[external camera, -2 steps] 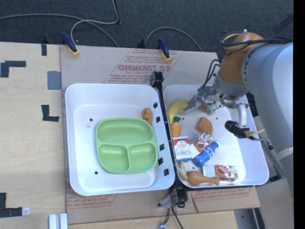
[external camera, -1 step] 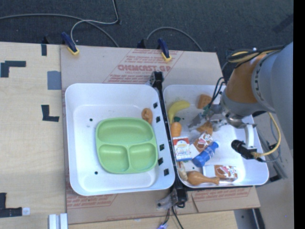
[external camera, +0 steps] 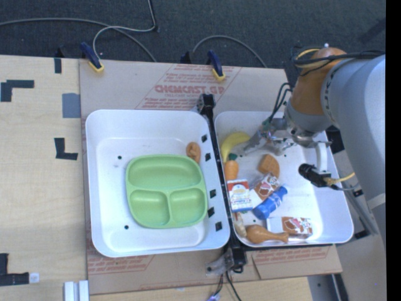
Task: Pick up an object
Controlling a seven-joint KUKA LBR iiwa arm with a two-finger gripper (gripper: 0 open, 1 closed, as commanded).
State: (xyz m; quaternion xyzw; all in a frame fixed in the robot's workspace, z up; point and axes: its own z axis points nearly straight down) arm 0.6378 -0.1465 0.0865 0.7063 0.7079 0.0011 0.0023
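My gripper [external camera: 268, 144] hangs over the back of the right bin [external camera: 338, 227], open, with nothing between its fingers. It is just right of a yellow banana [external camera: 233, 142] and just above a brown bread roll [external camera: 269, 165]. Further forward in this bin lie an orange carrot [external camera: 232, 168], a white and red carton [external camera: 240, 196], a red and white packet [external camera: 266, 185], a blue bottle [external camera: 271, 202], a chicken drumstick [external camera: 263, 234] and a brown and white packet [external camera: 296, 226].
The left bin [external camera: 103, 168] holds a green divided plate [external camera: 167, 190] and a small brown food piece [external camera: 193, 150] near the black divider clip [external camera: 206, 103]. Cables trail behind the bench. The arm's body [external camera: 351, 105] overhangs the right bin's far right side.
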